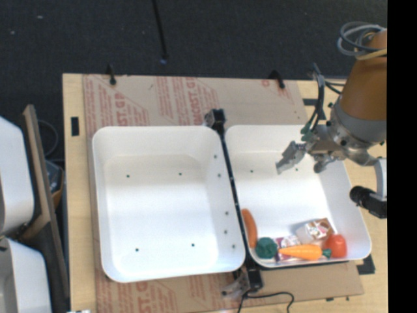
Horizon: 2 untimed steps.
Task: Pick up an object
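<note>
Down in the near end of the right bin (339, 194) sits the whole crop of pickable things, bunched along the front wall: a long orange carrot-shaped piece (249, 224) lying against the bin's left wall, a dark green lump (265, 246) just beyond its lower end, a second orange carrot (301, 252) lying flat across the front, a red tomato-like ball (336, 245) at the right of the row, and a small printed packet (314, 230) tilted just behind the carrot and the red ball. They crowd close, the green lump touching the flat carrot's end, the packet overlapping it from behind. Up above them, well apart from the pile, hangs the gripper (303, 158), over the far half of the same bin, its two grey fingers spread apart with nothing between them, so it is released and carrying nothing. One finger (288, 156) juts out toward the left, pointing at bare white floor. Behind it rises the arm, its orange band (365, 77) bulking large at the right, cables looping off its top. The left bin (107, 175) lies alongside, the two bins meeting at a dark clip (215, 118) at their far corner. Both rest on a cardboard sheet (156, 100) printed with red lettering, laid over the bench.
</note>
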Each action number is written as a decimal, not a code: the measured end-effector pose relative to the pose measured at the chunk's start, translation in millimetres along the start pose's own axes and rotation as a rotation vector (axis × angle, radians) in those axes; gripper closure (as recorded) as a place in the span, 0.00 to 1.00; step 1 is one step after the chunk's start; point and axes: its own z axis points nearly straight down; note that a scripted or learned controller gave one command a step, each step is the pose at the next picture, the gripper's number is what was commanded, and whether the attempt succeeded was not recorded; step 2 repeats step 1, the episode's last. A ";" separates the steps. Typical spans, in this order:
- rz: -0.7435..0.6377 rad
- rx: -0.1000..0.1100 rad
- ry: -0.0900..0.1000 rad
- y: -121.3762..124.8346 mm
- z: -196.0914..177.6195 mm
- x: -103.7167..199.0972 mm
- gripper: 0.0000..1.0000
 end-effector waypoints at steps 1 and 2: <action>0.000 -0.001 0.000 0.3 -10.6 -0.5 1.00; 0.000 -0.001 0.000 0.3 -10.6 -0.5 1.00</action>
